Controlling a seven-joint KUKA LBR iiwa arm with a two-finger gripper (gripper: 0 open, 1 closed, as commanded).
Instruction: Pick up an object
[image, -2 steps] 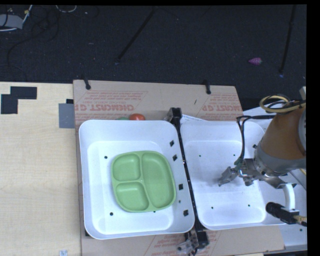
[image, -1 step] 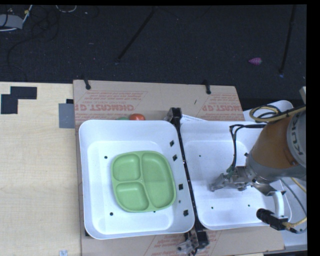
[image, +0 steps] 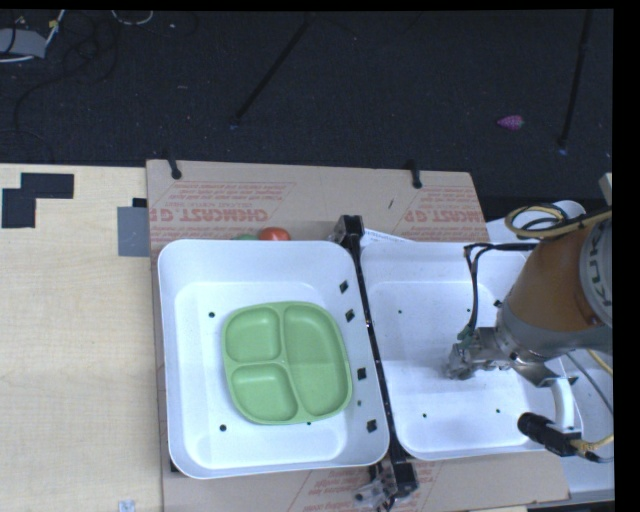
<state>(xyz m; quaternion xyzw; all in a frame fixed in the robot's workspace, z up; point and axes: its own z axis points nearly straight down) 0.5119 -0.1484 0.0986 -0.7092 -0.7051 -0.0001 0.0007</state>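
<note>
pale wood makes up the tabletop (image: 70, 340), which stretches away to the left of the left bin (image: 190, 300) and carries a few dark squared marks near its far edge. a sheet of brown cardboard (image: 300, 200) printed with red lettering lies under both bins and shows beyond the left bin's far rim. behind the cardboard the floor (image: 300, 80) is dark carpet, crossed by thin cables, with a small purple scrap (image: 511, 122) lying far off to the right. the left bin is a shallow white tray, and a green divided plate (image: 287, 362) with four compartments lies flat in its middle, a little toward the near side. a small red and green thing (image: 268, 235) peeks over the left bin's far rim, too hidden to name. a black divider strip (image: 365, 340) runs along the left bin's right edge, where the right bin (image: 420, 420) touches it. the grey arm (image: 555, 290), with its orange band, comes in over the right bin, well apart from the left bin, and covers that bin's right part. the pincer (image: 468, 358) is down low inside the right bin, near its floor; it is small and blurred, so whether it is wide or narrow cannot be told, and nothing can be made out between its tips. black cable (image: 480, 260) loops above the arm.
</note>
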